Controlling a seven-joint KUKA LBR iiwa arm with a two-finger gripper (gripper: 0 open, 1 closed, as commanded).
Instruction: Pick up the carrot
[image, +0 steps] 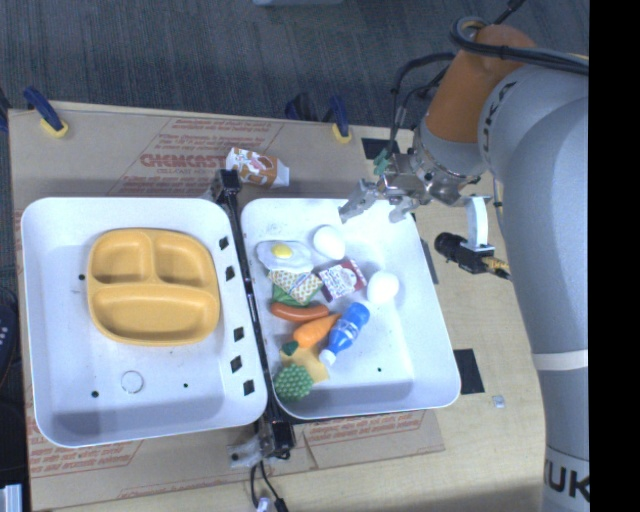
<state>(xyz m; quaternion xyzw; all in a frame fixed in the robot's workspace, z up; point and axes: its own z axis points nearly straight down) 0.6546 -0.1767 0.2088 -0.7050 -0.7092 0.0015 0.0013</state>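
Observation:
The carrot (313, 332) is a short orange piece lying in the right bin (420, 340), near its middle front, between a red sausage (298, 311) and a blue bottle (343, 331). My gripper (378, 210) hovers over the back edge of that bin, well behind and to the right of the carrot. Its fingers (352, 208) are spread apart with nothing between them, so it is open.
The right bin also holds two white eggs (328, 241) (382, 288), a fried egg (284, 253), a red packet (340, 278), green lettuce (296, 288) and broccoli (292, 381). A yellow divided tray (153, 284) lies in the left bin (60, 400). A small packet (255, 167) sits behind the bins.

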